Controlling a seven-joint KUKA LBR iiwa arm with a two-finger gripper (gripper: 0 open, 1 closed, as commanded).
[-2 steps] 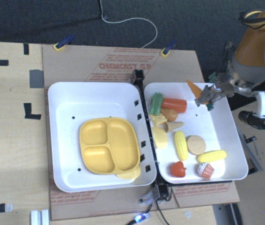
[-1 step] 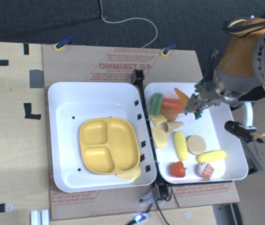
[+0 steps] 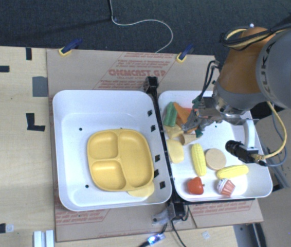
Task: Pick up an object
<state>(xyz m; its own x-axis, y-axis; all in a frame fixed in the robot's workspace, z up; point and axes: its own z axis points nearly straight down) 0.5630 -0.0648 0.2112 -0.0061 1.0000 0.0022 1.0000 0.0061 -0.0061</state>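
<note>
The right bin [image 3: 261,188] holds several toy foods: a green piece [image 3: 170,113], an orange piece [image 3: 184,115], a pale yellow chunk [image 3: 175,151], a corn cob [image 3: 198,159], a tan disc [image 3: 216,158], a yellow banana [image 3: 232,171], a red tomato [image 3: 195,186] and a red-and-white piece [image 3: 226,188]. My gripper [image 3: 192,128] reaches in from the right, low over the bin's upper left part. It sits just right of the orange piece and above the corn cob. A small brown bit [image 3: 189,137] lies right at its tip.
The left bin [image 3: 63,138] holds a yellow divided plate [image 3: 120,158] with a pale yellow disc [image 3: 141,191] poking out under its lower edge. A black divider [image 3: 158,133] runs between the bins. A yellow cable [image 3: 274,148] loops off the arm at the right.
</note>
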